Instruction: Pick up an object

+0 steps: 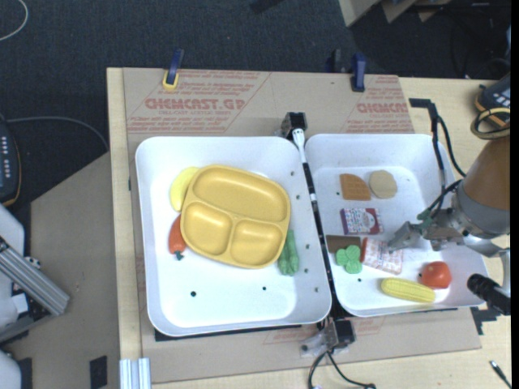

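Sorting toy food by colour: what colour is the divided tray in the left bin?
Yellow. The divided tray shows plainly in the camera view.

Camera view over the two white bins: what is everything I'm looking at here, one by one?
Bins: two, white, side by side on the bench.
Divided tray: one, yellow, left bin.
Yellow piece: one, under the tray's upper left edge.
Red piece: one, at the tray's left edge.
Green piece: one, at the tray's right edge.
Toast-like slice: one, brown, right bin, top.
Round bun: one, beige, beside the slice.
Small packet: one, dark red and white, right bin, middle.
Green toy: one, below the packet.
Corn cob: one, yellow, right bin, bottom.
Tomato: one, red, beside the corn.
Clamps: two, bench's far edge.
Gripper: one, grey, over the right bin.
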Controlling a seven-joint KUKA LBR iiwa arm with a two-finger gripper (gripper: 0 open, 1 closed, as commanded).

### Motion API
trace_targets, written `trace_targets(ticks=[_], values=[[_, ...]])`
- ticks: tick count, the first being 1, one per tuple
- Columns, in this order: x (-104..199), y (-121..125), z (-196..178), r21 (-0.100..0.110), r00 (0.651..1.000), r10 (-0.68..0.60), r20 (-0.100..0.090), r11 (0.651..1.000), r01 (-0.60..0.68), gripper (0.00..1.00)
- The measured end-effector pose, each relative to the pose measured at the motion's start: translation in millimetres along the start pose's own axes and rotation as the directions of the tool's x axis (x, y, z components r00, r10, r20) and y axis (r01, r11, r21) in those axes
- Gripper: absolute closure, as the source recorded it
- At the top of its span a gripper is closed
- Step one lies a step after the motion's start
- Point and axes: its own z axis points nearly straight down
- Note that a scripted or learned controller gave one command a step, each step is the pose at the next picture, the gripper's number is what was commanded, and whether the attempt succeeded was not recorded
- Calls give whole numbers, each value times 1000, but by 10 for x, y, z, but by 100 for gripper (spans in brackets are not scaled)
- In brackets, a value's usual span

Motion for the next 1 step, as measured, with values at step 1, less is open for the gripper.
trace_targets(ticks=[1], values=[[8,28,225,-10,1000,1,0,1000,-1,0]])
